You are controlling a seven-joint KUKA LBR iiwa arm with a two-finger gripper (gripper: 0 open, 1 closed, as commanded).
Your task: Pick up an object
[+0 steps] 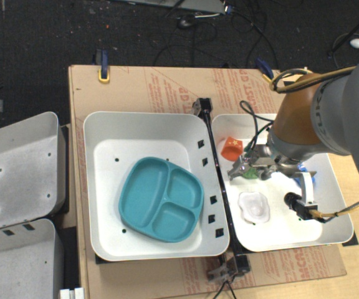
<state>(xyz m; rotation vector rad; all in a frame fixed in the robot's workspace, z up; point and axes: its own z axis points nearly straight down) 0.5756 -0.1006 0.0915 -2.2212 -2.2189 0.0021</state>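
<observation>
Green object point(250, 173): small, in the right bin, partly hidden under the gripper, so its shape is unclear.
Gripper point(247, 169): down in the right bin, over the green object; whether it is open, or has hold of anything, I cannot tell.
Orange object point(232, 148): just on the far left of the gripper, near the bin's left wall.
Clear lid-like piece point(254, 207): on the near side of the gripper, on the bin floor.
Right bin point(291, 235): white, shallow.
Left bin point(142, 136): holds a teal divided plate point(161, 199).
Arm point(316, 114): reaches in from the right.
</observation>
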